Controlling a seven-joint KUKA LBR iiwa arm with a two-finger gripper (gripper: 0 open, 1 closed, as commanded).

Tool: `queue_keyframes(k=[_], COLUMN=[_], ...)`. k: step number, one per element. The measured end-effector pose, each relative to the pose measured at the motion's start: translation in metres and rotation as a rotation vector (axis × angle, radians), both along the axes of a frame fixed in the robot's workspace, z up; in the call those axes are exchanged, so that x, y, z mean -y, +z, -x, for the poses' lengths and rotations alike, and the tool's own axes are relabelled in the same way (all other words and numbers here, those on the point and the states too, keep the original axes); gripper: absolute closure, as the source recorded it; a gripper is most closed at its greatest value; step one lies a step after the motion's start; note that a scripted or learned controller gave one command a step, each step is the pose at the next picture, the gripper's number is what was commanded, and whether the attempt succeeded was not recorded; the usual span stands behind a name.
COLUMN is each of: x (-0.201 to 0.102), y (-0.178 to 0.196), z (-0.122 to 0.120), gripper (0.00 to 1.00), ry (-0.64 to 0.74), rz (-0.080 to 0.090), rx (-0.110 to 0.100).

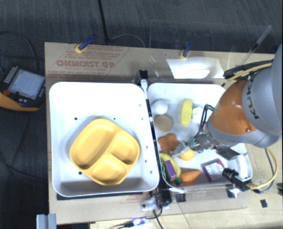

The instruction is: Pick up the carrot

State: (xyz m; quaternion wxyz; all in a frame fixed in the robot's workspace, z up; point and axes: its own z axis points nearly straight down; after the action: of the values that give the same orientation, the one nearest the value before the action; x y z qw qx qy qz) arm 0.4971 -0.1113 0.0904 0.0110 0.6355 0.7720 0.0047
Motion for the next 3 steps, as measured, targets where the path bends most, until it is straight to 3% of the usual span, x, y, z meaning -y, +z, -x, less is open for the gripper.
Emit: queue_keyframes(k=[1,2,3], x=[0.000,0.000,-0.001], y=[0.000,0.000,0.010], z=[0.007,0.007,0.007], gripper=[0.00,0.00,1.00], ry=[0.189,0.223,0.224], rz=[0.009,0.009,0.007], rx=[-0.001,-0.003,-0.004])
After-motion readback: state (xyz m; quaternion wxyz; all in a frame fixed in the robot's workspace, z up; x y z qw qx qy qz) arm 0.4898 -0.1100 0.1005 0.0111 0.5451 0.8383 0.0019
